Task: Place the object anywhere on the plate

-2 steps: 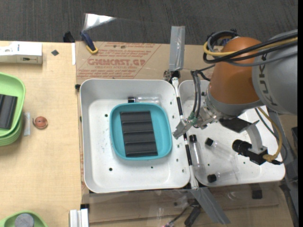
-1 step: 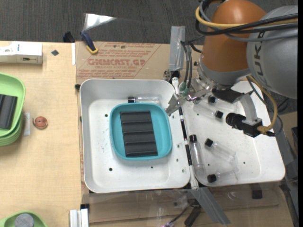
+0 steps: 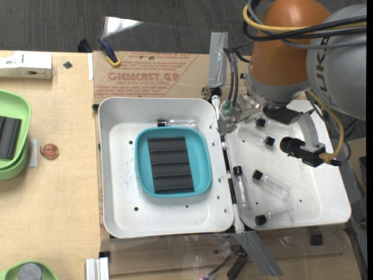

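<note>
Wooden worktop [image 3: 58, 214] with two white bins. Teal plate [image 3: 173, 161] sits mid left bin [image 3: 113, 174]; clear vials [image 3: 274, 185] scatter the right bin [image 3: 326, 209]. Gripper [image 3: 236, 112] hangs at that bin's far-left corner. Descend squarely over one vial.

The left bin [image 3: 113, 214] kept a bare white margin all round the teal plate [image 3: 201, 156], widest along its near side, and the plate's middle was taken up by a dark ribbed block [image 3: 171, 164]. A small clear piece with a black cap [image 3: 175, 123] lay just beyond the plate's far rim. The right bin [image 3: 326, 209] was strewn with clear tubes [image 3: 274, 184] and black caps [image 3: 257, 175], leaving open floor mainly at its near right. The arm [image 3: 291, 39] hung over that bin's far end, blocking passage there. The bins' touching walls formed a ridge between them.
</note>
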